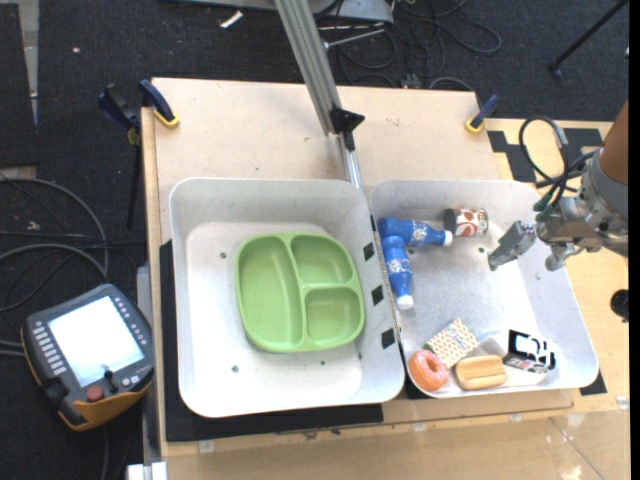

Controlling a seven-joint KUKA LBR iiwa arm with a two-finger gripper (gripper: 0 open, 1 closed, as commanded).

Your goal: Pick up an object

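The hand (530, 250) is hovering over the right-hand shallow white plastic bin (575, 313), near its right wall, with its two dark fingers (508, 246) spread apart and nothing between them. It is reaching in from the right, so it is sitting at the near side of its reach, probably lining up over open floor before dropping toward something.

The likeliest targets are lying just to the left of the hand. The small cylindrical can with a red and white label (469, 221) is resting on its side up and to the left of the hand, its long axis running roughly left to right, one end pointing toward the hand. Beyond it, farther left, two blue plastic bottles with white caps (405, 253) are lying tangled in an L: one is running across toward the can, the other is stretching down along the bin's left wall, cap pointing down-frame.

Below the hand, toy foods are crowding the lower corner: a pink-frosted doughnut (430, 369), a tan bread roll (481, 372), a checkered wafer (454, 340) and a small black and white item (528, 349).

Well to the left, the other bin is holding a green three-compartment plastic tray (300, 291), and both bins are sitting on the pale wooden counter (250, 133).
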